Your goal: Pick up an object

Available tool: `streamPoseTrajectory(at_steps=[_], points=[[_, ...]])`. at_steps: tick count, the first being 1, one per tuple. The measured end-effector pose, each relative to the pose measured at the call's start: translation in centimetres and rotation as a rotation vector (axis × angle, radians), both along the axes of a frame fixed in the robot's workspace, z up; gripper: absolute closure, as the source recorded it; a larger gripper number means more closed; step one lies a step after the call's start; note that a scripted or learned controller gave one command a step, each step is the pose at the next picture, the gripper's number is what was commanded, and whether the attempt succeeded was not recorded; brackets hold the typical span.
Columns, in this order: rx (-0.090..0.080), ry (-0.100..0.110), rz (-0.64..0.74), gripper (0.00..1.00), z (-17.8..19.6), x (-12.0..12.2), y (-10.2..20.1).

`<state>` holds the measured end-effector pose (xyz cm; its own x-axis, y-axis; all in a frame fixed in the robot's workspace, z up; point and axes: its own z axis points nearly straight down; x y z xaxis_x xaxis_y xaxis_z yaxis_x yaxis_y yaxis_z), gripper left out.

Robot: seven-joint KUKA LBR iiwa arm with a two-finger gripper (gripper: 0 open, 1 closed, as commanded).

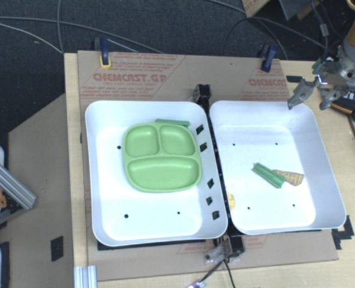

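Two white bins, side by side. Left bin: one green divided plate, with a green strip just behind it. Right bin: one green stick touching a tan cone-like piece, near centre. Gripper: above the right bin's far corner, well apart from both items, fingers seemingly spread, nothing between them. Task status: not begun; approach, grasp and lift all outstanding.

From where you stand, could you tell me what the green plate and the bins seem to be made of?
Green plate: probably moulded plastic, matte; even colour, soft rounded dividers, three sections. Left bin and right bin: likely thin plastic, smooth, faintly glossy; rounded corners, light sheen on the walls.
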<state>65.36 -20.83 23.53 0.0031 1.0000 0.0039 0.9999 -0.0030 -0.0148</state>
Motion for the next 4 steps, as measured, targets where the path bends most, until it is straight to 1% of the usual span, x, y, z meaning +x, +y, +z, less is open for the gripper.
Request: streamPoseTrajectory(at_steps=[1,2,3,4], points=[[-0.004,-0.014,0.004,0.0,0.9,0.3,0.1],[-0.002,-0.009,0.003,0.0,-4.6,-0.6,0.7],[-0.001,-0.007,0.004,0.0,-10.8,-1.1,1.2],[-0.002,-0.009,0.005,0.0,-15.3,-1.1,1.3]])
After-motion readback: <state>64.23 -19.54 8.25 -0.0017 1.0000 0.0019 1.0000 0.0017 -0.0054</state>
